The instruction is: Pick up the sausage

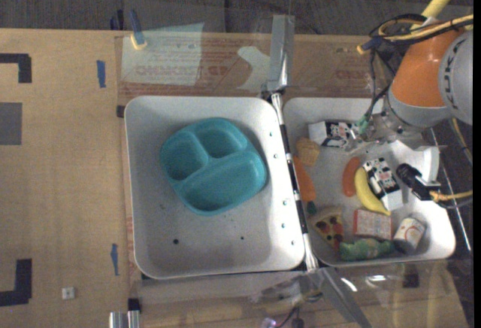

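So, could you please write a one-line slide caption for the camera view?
Gripper over the right bin, near the orange sausage and banana; teal plate in the left bin.

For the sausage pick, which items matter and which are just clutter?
Job:
sausage, right bin, gripper

Clutter:
teal divided plate in left bin, banana, carrot, pizza slice, green toy, small box

Teal divided plate [213, 164] in left bin [143, 191]; banana [370, 195] in right bin [440, 240].
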